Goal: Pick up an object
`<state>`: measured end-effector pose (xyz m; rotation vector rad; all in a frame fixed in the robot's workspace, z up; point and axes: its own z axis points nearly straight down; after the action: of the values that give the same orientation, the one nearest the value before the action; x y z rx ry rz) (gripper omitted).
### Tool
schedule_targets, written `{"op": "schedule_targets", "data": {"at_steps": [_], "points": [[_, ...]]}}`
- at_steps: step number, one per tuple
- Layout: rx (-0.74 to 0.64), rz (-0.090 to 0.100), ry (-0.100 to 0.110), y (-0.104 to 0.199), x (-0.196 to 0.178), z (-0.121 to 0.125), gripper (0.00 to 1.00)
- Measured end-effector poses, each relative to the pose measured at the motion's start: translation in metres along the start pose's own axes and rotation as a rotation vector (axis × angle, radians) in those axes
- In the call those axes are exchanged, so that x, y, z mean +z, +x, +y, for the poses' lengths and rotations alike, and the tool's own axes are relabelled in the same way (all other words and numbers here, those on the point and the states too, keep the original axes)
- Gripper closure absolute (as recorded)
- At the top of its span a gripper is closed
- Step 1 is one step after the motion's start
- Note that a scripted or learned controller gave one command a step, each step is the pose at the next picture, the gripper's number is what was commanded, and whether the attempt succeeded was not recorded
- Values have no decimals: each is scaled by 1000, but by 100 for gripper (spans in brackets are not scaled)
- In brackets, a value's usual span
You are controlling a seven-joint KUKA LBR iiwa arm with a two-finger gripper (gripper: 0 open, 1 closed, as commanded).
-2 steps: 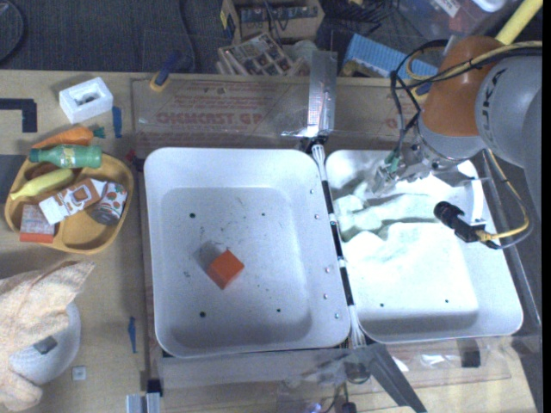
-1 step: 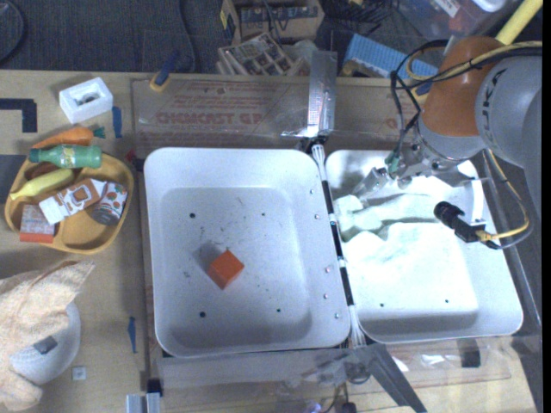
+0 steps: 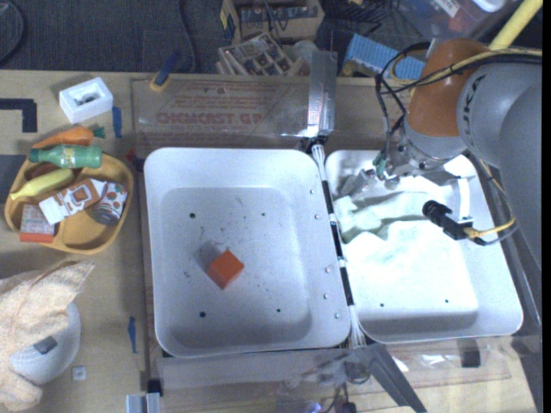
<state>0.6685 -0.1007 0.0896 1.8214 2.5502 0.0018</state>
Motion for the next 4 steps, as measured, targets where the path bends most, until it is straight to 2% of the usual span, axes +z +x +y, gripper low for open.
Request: {"op": "schedule_targets", "data": {"at_steps": [1, 2, 3, 4], "points": [[1, -1, -8, -1, -12, 2, 100], [-189, 1, -1, -2, -33, -1, 100], [-189, 1, -1, -2, -33, -1, 0], [-99, 1, -7, -3, -2, -51, 0]]}}
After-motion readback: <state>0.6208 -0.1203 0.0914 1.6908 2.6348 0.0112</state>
